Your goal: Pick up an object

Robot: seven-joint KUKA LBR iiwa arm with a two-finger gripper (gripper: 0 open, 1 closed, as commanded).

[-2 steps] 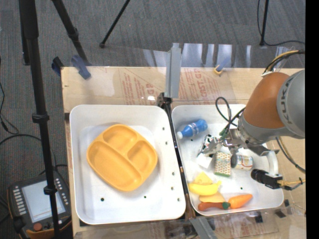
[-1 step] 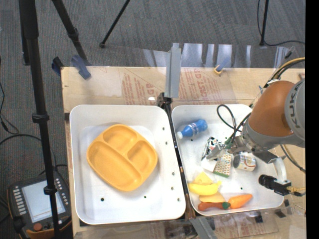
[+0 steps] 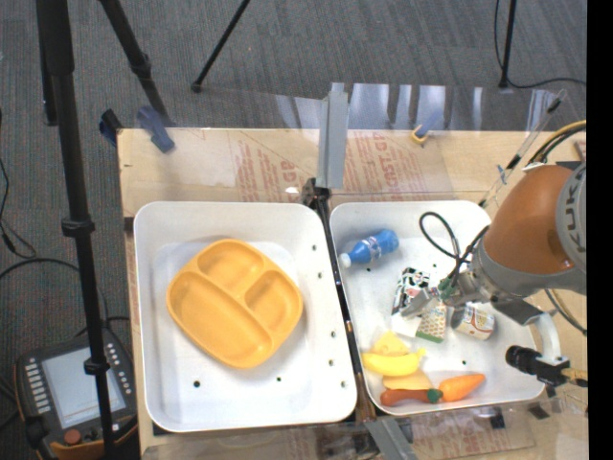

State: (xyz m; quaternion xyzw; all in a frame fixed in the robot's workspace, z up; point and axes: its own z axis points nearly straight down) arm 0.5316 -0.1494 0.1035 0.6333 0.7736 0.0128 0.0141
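Claw [image 3: 433, 300] low in right bin [image 3: 407, 211] — beside the cow-print carton [image 3: 412, 285].

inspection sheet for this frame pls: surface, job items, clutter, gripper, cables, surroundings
Surface: bench bearing left bin and right bin.
Job items: in right bin, blue bottle, cow-print carton, green packet, can, banana, carrot.
Clutter: yellow tray in left bin.
Gripper: gripper low over the carton and packet; fingers unclear.
Cables: black loop by the wrist.
Surroundings: tripod legs, pendant on floor.
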